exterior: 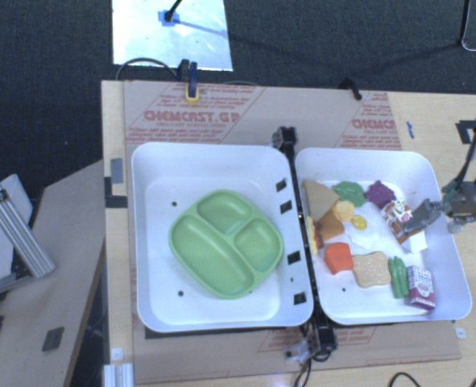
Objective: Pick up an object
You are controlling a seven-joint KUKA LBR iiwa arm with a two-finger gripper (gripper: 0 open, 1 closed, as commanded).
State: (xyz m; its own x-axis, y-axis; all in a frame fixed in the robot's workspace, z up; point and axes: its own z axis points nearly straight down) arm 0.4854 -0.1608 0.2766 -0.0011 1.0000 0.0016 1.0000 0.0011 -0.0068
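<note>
The gripper (419,218) reaches in from the right over the right bin (447,297), hovering just beside a red-and-white packet (395,215) near the bin's right wall; whether its claw is spread or pressed together cannot be told. Toy food lies scattered in this bin: a purple piece (378,192), a green leaf (349,190), an orange block (338,257), a toast slice (371,269). The left bin (157,297) holds a green divided plate (225,243).
</note>
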